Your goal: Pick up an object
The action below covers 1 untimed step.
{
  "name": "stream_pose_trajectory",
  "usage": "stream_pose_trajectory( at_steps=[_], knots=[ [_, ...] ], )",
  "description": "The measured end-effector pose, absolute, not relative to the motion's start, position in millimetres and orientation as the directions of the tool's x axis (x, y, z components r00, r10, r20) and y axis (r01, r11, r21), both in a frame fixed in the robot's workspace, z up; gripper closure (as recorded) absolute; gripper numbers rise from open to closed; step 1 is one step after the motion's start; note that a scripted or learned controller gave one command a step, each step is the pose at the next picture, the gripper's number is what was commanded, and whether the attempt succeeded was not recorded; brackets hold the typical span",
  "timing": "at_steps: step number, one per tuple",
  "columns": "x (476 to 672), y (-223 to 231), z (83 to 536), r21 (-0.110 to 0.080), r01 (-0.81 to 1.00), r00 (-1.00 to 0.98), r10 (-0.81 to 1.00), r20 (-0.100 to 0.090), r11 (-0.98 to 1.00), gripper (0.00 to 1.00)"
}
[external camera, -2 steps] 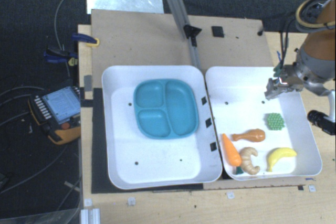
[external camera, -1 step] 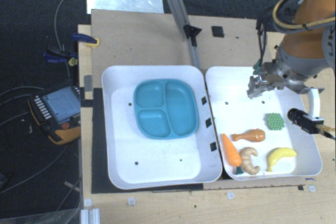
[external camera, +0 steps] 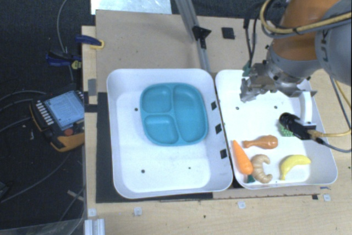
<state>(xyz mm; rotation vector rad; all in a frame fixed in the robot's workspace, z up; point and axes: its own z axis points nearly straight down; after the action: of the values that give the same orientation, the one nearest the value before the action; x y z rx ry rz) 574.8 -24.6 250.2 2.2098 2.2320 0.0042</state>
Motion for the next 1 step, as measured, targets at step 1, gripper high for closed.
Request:
stream_pose_trajectory(
  at_steps=[1],
  knots=[
    [570.4,33.3,252.6,0.002,1.000,-0.011,1.000,0.002,0.011,1.00]
  ],
)
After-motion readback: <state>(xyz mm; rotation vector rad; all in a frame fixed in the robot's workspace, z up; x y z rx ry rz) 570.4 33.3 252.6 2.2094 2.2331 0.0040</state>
